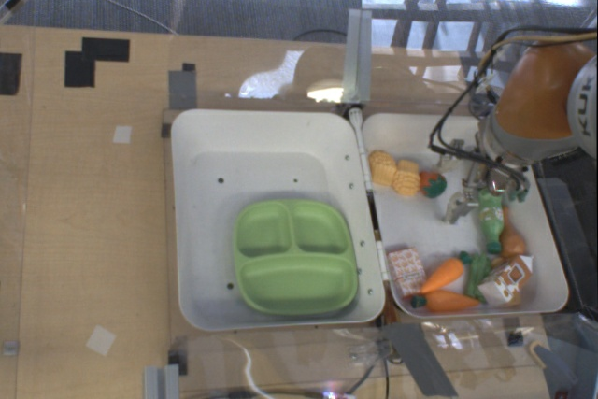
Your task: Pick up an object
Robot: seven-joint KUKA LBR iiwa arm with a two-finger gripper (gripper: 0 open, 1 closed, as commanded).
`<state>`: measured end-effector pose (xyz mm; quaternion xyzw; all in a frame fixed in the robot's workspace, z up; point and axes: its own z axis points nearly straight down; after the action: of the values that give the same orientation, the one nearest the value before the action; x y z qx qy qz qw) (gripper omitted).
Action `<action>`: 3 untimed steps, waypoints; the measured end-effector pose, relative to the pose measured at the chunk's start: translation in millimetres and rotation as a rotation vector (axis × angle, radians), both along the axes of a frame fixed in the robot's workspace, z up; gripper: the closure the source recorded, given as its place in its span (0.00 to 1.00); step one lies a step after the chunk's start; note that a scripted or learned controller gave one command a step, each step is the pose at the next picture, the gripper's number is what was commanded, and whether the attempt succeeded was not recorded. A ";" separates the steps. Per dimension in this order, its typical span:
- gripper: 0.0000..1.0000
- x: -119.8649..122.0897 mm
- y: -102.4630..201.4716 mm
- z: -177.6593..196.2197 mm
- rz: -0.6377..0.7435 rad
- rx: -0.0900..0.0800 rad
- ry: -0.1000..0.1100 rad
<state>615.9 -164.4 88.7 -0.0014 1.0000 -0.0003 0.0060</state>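
- Objects to pick from lie in the right bin, a shallow white tray where the gripper hangs low over its upper middle; none of them sits between the metal fingers, which look parted only a little, with nothing clamped.
- Left bin, of the same make, lies well to the left of the gripper and touches the right bin along a shared rim.
- Green plate, with three compartments, rests in the left bin, down and far to the left of the gripper.
- Arm, grey with an orange band, rises up and to the right of the gripper, dark cables looping beside it.
- Green bottle-like toy stands just right of the gripper and slightly below it; whether they touch cannot be told.
- Corn cobs, two yellow pieces side by side, lie to the left of the gripper, near the shared rim.
- Carrots, two orange ones, lie below the gripper toward the near edge.
- Orange-and-white carton lies below and to the right of the gripper.
- Small pink box lies below and left of the gripper, beside the carrots.
- Small red-and-green toy lies just left of the gripper, touching the corn.
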 end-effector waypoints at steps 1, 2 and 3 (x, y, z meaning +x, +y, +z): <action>0.00 39.9 -18.0 0.4 -0.108 0.001 -0.002; 0.00 51.5 -22.9 0.1 -0.029 0.000 0.010; 1.00 56.1 -21.5 15.4 -0.025 -0.003 -0.010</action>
<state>671.9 -185.9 104.1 0.0113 0.9999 -0.0020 0.0111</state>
